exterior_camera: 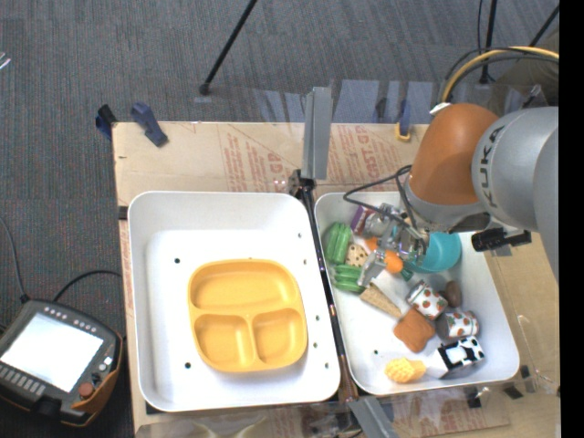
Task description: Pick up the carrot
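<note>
Tool (394, 249) low in the right bin (507, 322), its fingers closed around the orange carrot (393, 262).

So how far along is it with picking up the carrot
Done: the arm has reached into the right bin, and its tool sits low over the toy pile. In hand: the tool is right at an orange piece that looks like the carrot, though I can't tell if it's gripped. Left: a confirmed grasp and the lift; the carrot is level with the other toys.

grey arm reaches in from the right, pincer (394, 245) angled downward.
</note>
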Controlling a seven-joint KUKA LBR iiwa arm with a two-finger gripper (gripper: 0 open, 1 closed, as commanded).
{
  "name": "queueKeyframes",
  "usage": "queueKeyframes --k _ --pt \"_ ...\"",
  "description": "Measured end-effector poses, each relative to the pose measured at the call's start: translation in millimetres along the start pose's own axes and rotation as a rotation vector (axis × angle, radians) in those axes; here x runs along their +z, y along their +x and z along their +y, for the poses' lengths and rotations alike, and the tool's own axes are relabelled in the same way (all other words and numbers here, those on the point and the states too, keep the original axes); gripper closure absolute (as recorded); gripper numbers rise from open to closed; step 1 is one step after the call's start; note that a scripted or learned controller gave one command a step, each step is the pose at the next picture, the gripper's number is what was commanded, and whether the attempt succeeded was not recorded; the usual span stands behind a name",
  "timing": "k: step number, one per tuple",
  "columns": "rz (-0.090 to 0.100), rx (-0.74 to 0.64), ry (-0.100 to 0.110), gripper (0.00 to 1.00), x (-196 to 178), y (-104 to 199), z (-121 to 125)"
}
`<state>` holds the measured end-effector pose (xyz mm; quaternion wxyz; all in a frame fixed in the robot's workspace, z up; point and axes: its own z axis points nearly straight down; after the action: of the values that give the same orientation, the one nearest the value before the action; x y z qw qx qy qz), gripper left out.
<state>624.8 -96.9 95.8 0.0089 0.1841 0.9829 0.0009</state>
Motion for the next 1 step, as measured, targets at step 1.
queueKeyframes --k 1 --pt "0.003 -0.007 0.0 1.0 -12.3 -0.1 3.1"
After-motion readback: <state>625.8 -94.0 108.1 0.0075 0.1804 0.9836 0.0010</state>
